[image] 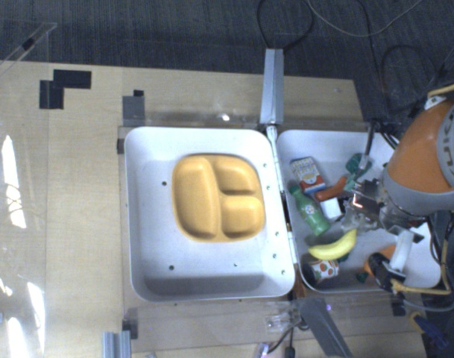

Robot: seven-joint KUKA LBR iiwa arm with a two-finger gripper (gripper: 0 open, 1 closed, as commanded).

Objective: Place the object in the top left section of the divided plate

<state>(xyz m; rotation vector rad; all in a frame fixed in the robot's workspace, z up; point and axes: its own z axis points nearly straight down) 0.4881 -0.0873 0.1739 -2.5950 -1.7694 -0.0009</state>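
1. Reaching in from the bench's right edge, the grey arm with its orange band point(428, 155) hangs over the right-hand shallow white bin point(327, 142).
2. Its hand point(358, 207) sits low among the clutter near the middle of that bin; whether it is spread or pressed together I cannot tell, since the wrist and nearby things crowd it.
3. A curved yellow banana point(332, 246) lies just below the hand, towards the bin's near edge, and whether the two touch is unclear.
4. Beside the hand, closer to the bin's left wall, lies a green plastic bottle point(309, 211), and above it a small white and blue carton point(306, 170) sits near the far edge.
5. A small printed can point(325, 269) rests in the bin's near left corner, just under the banana.
6. The left-hand shallow white bin point(148, 200) carries the yellow divided plate point(218, 197) at about its middle, three sections showing.
7. The plate's top left section point(197, 192) holds nothing, and the plate lies well apart from the hand.
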